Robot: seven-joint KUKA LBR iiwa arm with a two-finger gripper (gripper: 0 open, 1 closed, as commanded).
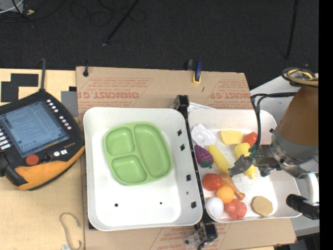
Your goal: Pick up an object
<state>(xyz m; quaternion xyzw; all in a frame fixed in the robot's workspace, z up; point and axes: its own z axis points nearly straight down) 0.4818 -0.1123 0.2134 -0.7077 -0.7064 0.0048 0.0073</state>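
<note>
— Over the right bin (268,120), toward its middle and right edge, we are hanging our gripper (244,165) low among the toy food. Which piece are we going for?

— We are leaning toward the corn cob (219,159). It is lying slantwise at the bin's middle, just beside the purple grapes (202,155) on its left, with the gripper's dark tip almost touching its lower end.

— How are we judging its handling?

— We are guessing hollow plastic: light, stiff, a little slick. Taking it across its narrow width, mid-length, looks safest; at the ends it would probably slide out.

— And the fingers?

— We are seeing dark prongs by the yellow pieces, but we cannot tell whether they are apart or together, and nothing is plainly sitting between them.

— What is crowding us?

— A tomato (212,181), an orange (225,194) and a carrot (235,187) are packing the bin's near edge below the cob, so a sloppy close could nudge those. The left bin (99,191) is carrying just a green divided plate (137,153), well apart.
</note>
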